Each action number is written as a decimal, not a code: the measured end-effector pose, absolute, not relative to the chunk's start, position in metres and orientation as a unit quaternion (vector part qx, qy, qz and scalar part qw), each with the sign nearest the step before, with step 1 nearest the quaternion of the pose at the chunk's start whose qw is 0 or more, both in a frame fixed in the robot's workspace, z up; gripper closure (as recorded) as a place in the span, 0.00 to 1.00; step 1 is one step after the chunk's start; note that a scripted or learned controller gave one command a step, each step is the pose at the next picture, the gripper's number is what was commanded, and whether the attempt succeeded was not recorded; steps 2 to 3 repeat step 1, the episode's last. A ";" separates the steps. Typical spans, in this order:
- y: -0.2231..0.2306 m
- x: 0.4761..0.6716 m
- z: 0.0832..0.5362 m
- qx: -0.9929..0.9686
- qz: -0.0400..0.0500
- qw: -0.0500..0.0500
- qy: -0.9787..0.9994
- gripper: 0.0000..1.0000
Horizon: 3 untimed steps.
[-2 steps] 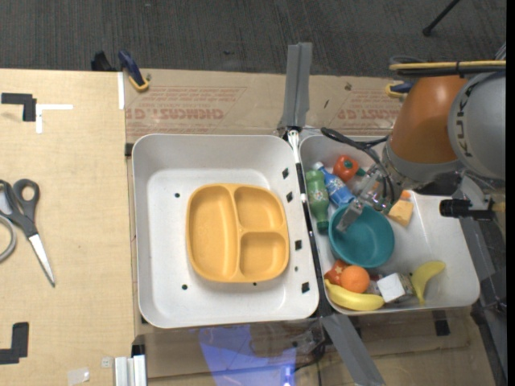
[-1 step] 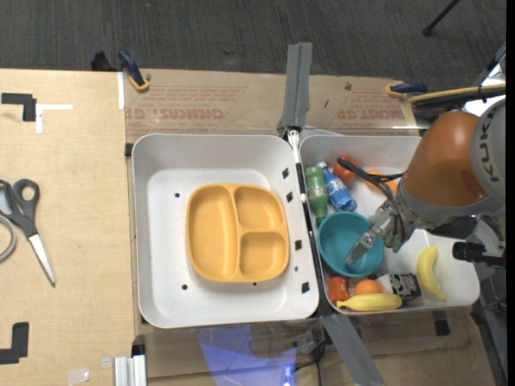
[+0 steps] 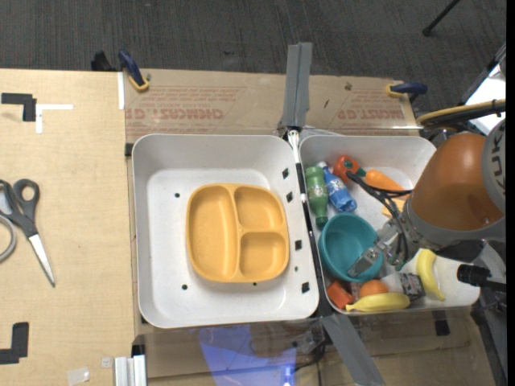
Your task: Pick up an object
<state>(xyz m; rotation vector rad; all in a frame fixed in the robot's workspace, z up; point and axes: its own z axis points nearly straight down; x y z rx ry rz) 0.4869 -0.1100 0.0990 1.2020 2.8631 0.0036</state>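
The right bin (image 3: pixel 366 141) holds a heap of small objects. A teal bowl (image 3: pixel 344 244) lies at its left, with a green bottle (image 3: pixel 315 193) and a blue bottle (image 3: pixel 339 194) behind it. An orange carrot-like toy (image 3: pixel 376 178) lies at the back. Along the front wall are a yellow banana (image 3: pixel 380 302), a second banana (image 3: pixel 429 273), an orange ball (image 3: pixel 375 288) and a red piece (image 3: pixel 337 294). My gripper (image 3: pixel 376 256) hangs low in this bin at the bowl's right rim, just above the orange ball. The orange-banded wrist (image 3: pixel 452 190) hides the bin's right part.
The left bin (image 3: pixel 161 215) holds a yellow divided plate (image 3: pixel 239 233). A grey divider post (image 3: pixel 297 87) stands behind where the bins meet. Scissors (image 3: pixel 29 225) lie on the wooden bench at far left. Blue clamps (image 3: pixel 133 69) hold the cardboard at the back.
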 end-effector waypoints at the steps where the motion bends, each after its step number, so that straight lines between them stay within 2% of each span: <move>1: -0.109 0.488 0.100 0.369 0.000 0.020 0.929 0.00; 3: -0.109 0.488 0.100 0.369 0.000 0.020 0.929 0.00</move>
